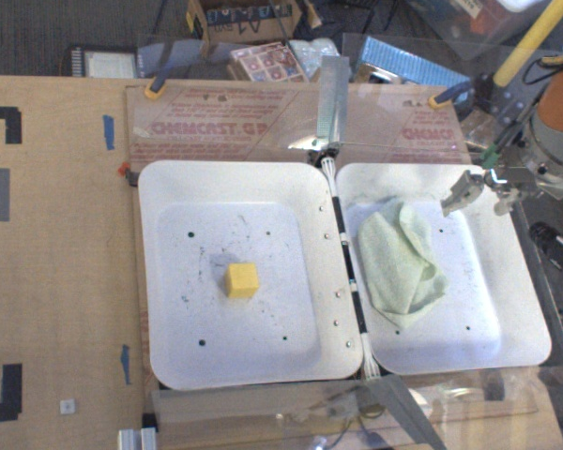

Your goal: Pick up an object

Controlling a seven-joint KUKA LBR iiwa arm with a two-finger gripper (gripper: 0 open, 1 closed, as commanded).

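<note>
Left bin (159, 251): shallow white tray, rounded corners, floor speckled with dark scuffs and a few small dark dots; sits touching the right bin along a shared middle seam
Left bin contents: one yellow block (243, 280), small cube, resting flat near the middle of the floor, well apart from every wall; nothing touching it
Right bin (516, 326): same shallow white tray; its far right corner lies under the arm's end
Right bin contents: one pale green cloth (403, 261), crumpled and folded over itself, lying in the left half of the bin, its left edge near the seam wall; bare white floor to its right
Gripper (479, 193): at the upper right corner of the right bin, above the rim area; two light fingers visible, one reaching left toward the cloth, one pointing down-right; fingers stand apart with a gap between them; nothing between them
Gripper vs. cloth: near the cloth's upper right edge but apart from it; no contact seen
Gripper vs. block: well apart; a whole bin between them
Arm (554, 111): enters from the right, orange band showing at the right edge above the wrist
Bench (56, 279): tan board surface left of the bins, with black corner marks and short blue tape strips
Behind bins: clear panel with reddish lettering (216, 125) standing along the far edge; metal upright (332, 101) at the seam; cardboard box (244, 7) and clutter beyond
</note>
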